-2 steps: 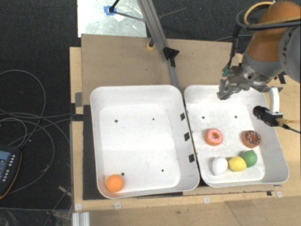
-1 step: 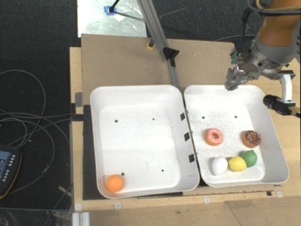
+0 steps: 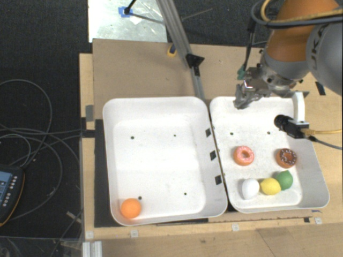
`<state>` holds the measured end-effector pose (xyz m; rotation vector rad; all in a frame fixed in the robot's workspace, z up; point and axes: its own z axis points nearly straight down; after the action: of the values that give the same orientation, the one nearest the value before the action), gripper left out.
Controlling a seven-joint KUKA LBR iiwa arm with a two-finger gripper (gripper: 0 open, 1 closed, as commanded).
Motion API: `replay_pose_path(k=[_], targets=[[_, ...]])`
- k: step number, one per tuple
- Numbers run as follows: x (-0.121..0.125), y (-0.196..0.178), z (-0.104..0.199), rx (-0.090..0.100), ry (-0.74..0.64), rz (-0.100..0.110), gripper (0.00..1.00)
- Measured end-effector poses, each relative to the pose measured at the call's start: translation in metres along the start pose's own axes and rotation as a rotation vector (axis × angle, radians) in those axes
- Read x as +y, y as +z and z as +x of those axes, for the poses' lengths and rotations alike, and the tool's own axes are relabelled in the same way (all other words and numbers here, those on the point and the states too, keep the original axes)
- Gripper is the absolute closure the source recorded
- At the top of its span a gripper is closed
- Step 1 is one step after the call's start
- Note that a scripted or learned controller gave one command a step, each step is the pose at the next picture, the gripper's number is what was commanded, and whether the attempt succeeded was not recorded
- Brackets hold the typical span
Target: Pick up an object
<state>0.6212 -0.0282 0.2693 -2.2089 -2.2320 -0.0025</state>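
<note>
The gripper (image 3: 242, 101) hung over the far edge of the right bin (image 3: 316, 194), close to that bin's far left corner, and it pointed down and a little to the left; nothing showed between its fingers, and whether they stood apart or together could not be told. Above it the grey wrist rose to the right into the orange band (image 3: 300, 23), which bulged near the top right of the view, with dark and yellow cables looping over it. A small white and black fitting (image 3: 292, 119) jutted from the arm over the right bin's far right part. Well apart from the gripper, toward the near edge of the right bin, lay a pink doughnut (image 3: 244, 156) and a brown doughnut (image 3: 286, 158), and along the near edge itself sat a white ball (image 3: 250, 189), a yellow lemon (image 3: 270, 186) touching it, and a green fruit (image 3: 285, 179) just behind the lemon. The left bin (image 3: 155, 108) carried an orange ball (image 3: 130, 208) in its near left corner. Both bins rested side by side on the brown bench (image 3: 134, 68).
</note>
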Motion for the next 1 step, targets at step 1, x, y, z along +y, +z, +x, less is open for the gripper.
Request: replay_pose_path(k=[1], targets=[[-0.0112, -0.0012, 0.0501, 0.0, 0.0, 0.0, 1.0]])
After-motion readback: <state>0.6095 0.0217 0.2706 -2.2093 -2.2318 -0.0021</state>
